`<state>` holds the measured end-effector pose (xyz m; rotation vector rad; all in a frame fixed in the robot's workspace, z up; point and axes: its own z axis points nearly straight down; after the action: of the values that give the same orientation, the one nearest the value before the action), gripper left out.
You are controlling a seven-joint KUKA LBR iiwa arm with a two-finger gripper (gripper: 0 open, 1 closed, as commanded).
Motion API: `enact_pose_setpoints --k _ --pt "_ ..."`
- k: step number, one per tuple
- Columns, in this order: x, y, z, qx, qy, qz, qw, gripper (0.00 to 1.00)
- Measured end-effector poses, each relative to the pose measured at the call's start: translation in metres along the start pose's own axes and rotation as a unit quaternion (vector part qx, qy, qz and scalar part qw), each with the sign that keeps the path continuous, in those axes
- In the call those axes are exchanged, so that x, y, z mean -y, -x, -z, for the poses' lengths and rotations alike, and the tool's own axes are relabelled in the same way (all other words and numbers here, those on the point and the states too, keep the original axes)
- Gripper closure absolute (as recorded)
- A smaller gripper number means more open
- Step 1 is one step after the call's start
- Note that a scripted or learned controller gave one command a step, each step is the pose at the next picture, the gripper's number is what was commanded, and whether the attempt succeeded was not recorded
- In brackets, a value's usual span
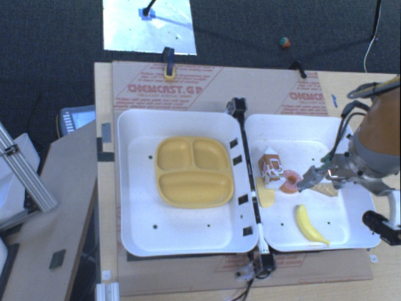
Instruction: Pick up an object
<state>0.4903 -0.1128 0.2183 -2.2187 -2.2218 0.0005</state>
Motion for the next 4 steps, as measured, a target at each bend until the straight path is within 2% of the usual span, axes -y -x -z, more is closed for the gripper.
enact_pose_setpoints --k 2,3,4 --pt "0.0 0.012 -0.091 0.0 0.0 -0.001 1.0 0.0" --pt "-0.002 0.012 -0.078 0.001 0.002 0.0 1.0 1.0" --pt "-0.007 0.017 -0.016 0.002 0.005 0.001 1.0 1.0"
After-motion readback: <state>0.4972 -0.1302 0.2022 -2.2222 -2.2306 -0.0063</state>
